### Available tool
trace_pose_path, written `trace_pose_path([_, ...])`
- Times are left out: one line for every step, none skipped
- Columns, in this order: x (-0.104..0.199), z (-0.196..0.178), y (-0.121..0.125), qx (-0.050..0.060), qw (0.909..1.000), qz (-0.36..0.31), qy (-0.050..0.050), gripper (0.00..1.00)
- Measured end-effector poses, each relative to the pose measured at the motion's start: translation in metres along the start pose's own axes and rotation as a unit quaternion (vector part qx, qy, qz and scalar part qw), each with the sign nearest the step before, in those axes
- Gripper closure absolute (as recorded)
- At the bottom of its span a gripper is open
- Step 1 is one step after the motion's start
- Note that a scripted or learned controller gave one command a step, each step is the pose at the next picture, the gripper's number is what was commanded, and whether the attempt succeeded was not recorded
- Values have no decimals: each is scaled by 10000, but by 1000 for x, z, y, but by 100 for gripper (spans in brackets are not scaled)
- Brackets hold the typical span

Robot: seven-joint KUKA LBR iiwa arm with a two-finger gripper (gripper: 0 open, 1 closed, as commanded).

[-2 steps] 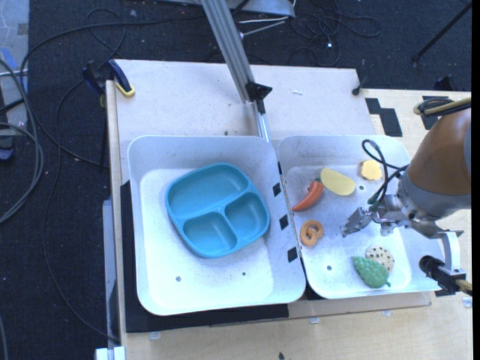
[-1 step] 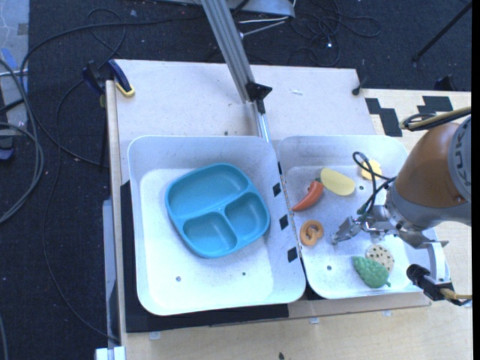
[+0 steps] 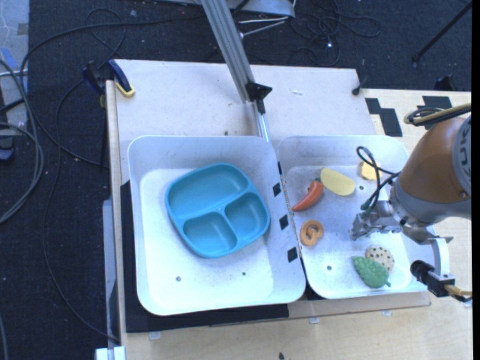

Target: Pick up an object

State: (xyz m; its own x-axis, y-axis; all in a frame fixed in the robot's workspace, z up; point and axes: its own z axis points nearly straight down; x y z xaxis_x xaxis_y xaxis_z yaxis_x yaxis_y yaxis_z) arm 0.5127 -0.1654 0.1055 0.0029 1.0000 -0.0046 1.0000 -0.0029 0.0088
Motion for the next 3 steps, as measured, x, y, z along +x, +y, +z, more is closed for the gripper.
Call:
trace_pose_path([6,-45,5,23,10000,-28,17,100])
trace_pose_path([-5,-100,7,13,10000,-21,9,100])
trace_pose_path([-6,-149,9,10,10000,-27,9,100])
